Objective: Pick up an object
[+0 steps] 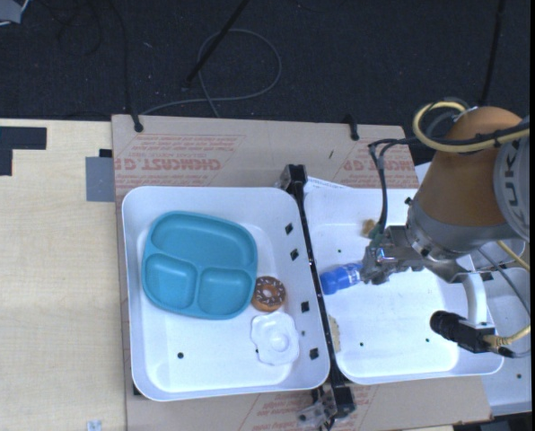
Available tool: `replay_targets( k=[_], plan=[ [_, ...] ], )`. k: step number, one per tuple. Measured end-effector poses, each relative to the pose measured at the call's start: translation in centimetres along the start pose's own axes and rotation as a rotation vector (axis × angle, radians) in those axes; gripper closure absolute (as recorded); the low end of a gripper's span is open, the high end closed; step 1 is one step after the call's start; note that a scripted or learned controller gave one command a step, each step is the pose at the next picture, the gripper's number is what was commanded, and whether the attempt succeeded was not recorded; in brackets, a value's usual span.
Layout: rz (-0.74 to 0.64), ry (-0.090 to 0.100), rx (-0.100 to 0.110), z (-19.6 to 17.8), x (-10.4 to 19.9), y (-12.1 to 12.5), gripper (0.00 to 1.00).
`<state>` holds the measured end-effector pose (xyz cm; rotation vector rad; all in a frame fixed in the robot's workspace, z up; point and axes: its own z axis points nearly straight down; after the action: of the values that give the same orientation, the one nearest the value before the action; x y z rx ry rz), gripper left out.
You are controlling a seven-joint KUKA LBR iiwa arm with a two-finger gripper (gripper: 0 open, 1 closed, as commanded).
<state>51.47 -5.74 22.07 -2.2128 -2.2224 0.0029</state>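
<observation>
In the right bin (402,357) a small blue bottle-like object (339,278) lies on its side near the central divider. My gripper (373,268) is low over the bin, right at the blue object's right end and touching or nearly touching it. The wrist hides where the two meet, so a hold on the object cannot be confirmed. In the left bin (205,366) are a blue divided plate (198,266), a brown sprinkled donut (268,293) and a white lumpy object (275,338).
A small tan item (371,227) sits at the back of the right bin, and another tan piece (334,332) lies against the divider (305,259). The arm's body (465,187) and a black cable part (460,330) overhang the bin's right side.
</observation>
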Motion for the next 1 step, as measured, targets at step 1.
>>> replay_targets(
  k=[1],
  plan=[
    [0.001, -0.001, 0.000, 0.55, 4.34, -1.12, 1.00]
  ],
)
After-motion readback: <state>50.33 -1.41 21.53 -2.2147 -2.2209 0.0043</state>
